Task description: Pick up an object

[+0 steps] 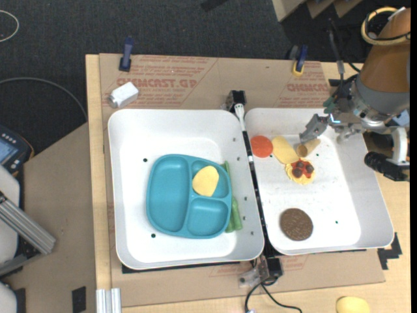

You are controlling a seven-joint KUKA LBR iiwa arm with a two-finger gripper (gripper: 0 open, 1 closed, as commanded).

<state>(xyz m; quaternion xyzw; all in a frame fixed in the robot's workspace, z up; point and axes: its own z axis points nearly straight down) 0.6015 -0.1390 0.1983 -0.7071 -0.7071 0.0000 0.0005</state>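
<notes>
A brown bench (195, 83) on dark carpet (58, 18) bears two white bins (130, 142); the pincer (311, 134) hangs over the right one, grip unreadable.

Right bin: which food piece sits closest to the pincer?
The pale yellow piece, just beside the pincer. The orange round lies farther left, the brown disc far toward the front.

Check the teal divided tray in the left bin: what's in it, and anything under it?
The teal tray holds one yellow piece in its upper right compartment. A green item pokes out from under its right edge; the tray covers the rest of it.
</notes>
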